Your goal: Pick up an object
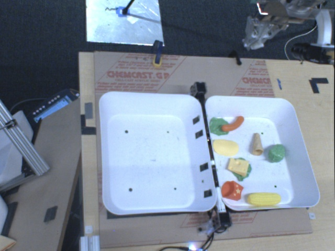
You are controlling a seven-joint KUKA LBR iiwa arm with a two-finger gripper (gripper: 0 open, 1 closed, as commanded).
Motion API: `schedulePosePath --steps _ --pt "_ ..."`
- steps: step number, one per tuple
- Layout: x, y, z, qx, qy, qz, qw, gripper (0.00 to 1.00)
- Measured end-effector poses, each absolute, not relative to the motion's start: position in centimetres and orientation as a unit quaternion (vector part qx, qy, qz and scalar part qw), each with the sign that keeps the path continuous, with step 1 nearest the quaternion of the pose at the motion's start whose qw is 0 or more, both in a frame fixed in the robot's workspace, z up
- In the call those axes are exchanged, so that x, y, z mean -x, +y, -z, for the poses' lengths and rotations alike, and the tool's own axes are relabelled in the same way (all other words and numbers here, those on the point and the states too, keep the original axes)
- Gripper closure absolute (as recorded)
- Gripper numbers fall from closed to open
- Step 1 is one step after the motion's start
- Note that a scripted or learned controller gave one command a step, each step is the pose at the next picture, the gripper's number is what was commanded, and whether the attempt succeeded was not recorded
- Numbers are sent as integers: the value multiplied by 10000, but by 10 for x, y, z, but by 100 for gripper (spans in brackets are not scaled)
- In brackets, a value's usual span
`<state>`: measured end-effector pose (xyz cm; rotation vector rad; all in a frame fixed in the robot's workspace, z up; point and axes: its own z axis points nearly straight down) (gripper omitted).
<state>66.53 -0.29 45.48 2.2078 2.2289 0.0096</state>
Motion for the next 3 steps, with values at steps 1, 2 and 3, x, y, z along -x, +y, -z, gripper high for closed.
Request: schedulePosePath --steps 1,2,3 --pt "-669 19 -510 -7048 7094 -32 28 100" --pt "-668 -41 -537 -7081 7061 -14 23 100" --pt "-667 -147 -506 -7098 7044 12 12 100"
